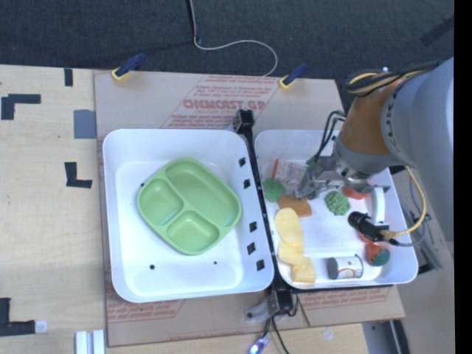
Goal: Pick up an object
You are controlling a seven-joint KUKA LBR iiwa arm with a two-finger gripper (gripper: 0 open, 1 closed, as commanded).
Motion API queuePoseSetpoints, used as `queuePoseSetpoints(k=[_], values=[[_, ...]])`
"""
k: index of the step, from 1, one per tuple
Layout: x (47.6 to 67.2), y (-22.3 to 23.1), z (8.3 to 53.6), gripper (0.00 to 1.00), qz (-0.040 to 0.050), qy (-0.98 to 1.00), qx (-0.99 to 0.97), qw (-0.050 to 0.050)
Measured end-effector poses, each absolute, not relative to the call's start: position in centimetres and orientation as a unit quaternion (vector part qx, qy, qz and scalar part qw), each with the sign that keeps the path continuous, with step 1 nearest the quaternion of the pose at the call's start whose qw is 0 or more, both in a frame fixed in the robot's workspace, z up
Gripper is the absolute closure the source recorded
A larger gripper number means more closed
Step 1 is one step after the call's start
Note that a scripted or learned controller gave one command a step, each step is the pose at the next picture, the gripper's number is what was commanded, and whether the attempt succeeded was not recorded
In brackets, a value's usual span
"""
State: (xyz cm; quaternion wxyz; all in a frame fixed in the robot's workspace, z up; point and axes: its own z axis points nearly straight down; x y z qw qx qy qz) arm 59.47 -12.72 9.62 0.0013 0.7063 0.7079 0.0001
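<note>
Nearest the front edge of the right-hand shallow white bin (398, 275) lies a small white cylindrical can with a dark end (345, 268), on its side. Just left of it sit pale yellow chunky pieces (293, 248), stacked along the bin's left wall, and to its right, by the rim, a small red and green toy piece (379, 254). A little further in, an orange-brown flat piece (295, 206) rests above the yellow ones, with a round green piece (273, 191) beside the dividing wall and a bumpy green broccoli-like toy (338, 203) towards the middle. A clear crinkly wrapper with red print (289, 171) lies near the far left corner.

The two-finger gripper (316, 184) hangs low over this bin, between the wrapper and the broccoli-like toy; whether its tips are spread or closed, or have hold of anything, I cannot tell from here.

In the left-hand white bin (125, 271) rests a light green plastic divided plate (189, 206), lying flat near the middle.

Beyond both bins, a brown cardboard sheet (221, 102) is clipped at its far edge.
</note>
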Motion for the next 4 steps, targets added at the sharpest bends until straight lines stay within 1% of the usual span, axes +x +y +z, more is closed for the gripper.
queuePoseSetpoints(k=[1, 2, 3, 4], values=[[59.0, -12.5, 15.8, 1.0, 0.0012, 0.708, 0.707, 0.002], [59.5, -12.0, 21.9, 1.0, 0.0014, 0.708, 0.706, 0.002], [59.5, -11.9, 22.5, 1.0, 0.0001, 0.708, 0.707, 0.0], [61.6, -8.7, 23.2, 1.0, 0.0006, 0.709, 0.705, 0.0]])
